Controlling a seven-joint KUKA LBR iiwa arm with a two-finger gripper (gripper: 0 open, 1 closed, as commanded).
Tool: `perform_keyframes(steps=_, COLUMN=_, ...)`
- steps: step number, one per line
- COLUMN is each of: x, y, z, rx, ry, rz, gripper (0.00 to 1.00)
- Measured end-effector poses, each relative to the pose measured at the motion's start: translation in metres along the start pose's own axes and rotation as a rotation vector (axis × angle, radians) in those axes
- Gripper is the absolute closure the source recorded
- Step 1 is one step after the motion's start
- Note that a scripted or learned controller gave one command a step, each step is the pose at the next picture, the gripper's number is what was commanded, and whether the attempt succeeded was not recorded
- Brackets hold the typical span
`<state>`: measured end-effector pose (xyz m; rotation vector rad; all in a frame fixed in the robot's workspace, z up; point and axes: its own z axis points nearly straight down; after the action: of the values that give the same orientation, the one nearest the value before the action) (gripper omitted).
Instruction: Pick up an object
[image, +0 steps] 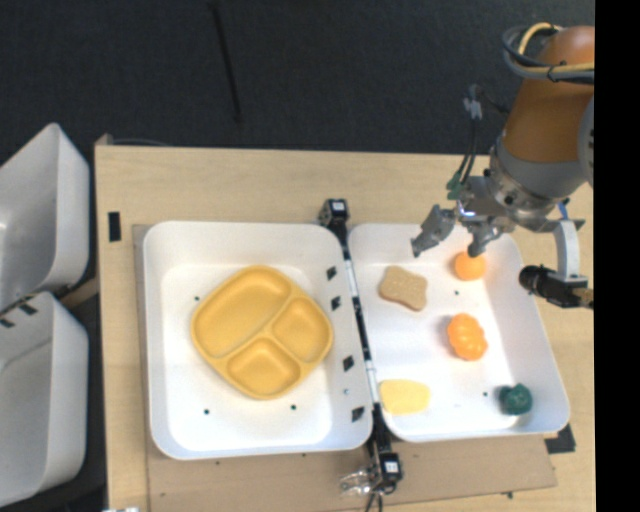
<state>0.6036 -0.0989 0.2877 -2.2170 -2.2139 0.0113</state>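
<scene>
Pincer (458, 236) wide open, holding nothing, above right bin (535, 330), just beside small orange ball (468, 266)

Tan biscuit-shaped piece (403, 288) at the right bin's upper left, small orange ball (468, 266) at the far side, lumpy orange fruit (466, 336) mid-bin, pale yellow piece (404, 396) near left, dark green item (515, 399) near right

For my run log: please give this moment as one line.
gripper open | above right bin | beside small orange ball | nothing held
</scene>
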Motion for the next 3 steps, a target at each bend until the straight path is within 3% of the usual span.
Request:
perform_keyframes(steps=1, x=0.0, y=0.002, z=-0.007, rx=-0.012, ry=0.0, rz=-0.001, gripper=0.0)
perform_keyframes(steps=3, x=-0.013, y=0.014, z=0.099, rx=-0.009, ry=-0.004, rz=0.001, gripper=0.0)
